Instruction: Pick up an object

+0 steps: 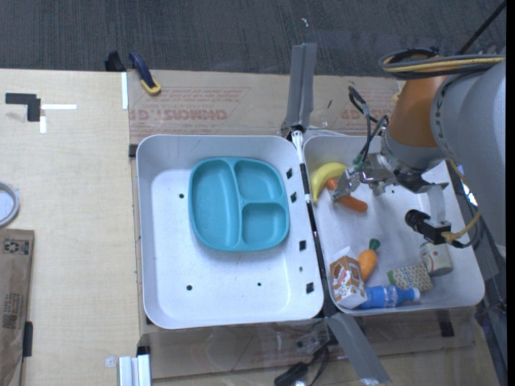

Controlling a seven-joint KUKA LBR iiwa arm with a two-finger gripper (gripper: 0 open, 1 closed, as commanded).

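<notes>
- While the arm (451, 95) reaches in from 3 o'clock, the gripper (352, 185) sits low in the right bin (475, 292), at the bin's 10 o'clock corner.
- Gripper tip is touching or just above an orange sausage-like item (351, 204); whether it is pinched, cannot tell.
- Banana (324, 177) lies just beside the gripper at its 9 o'clock, near the bin divider.
- Toy carrot (368, 261) is near the bin's middle, toward 6 o'clock of the gripper.
- Snack pouch (346, 281), blue bottle (390, 297) and a patterned packet (412, 277) crowd the 6 o'clock edge.
- Left bin (161, 288) holds a teal divided plate (239, 203), centred, slightly toward 12 o'clock.
</notes>
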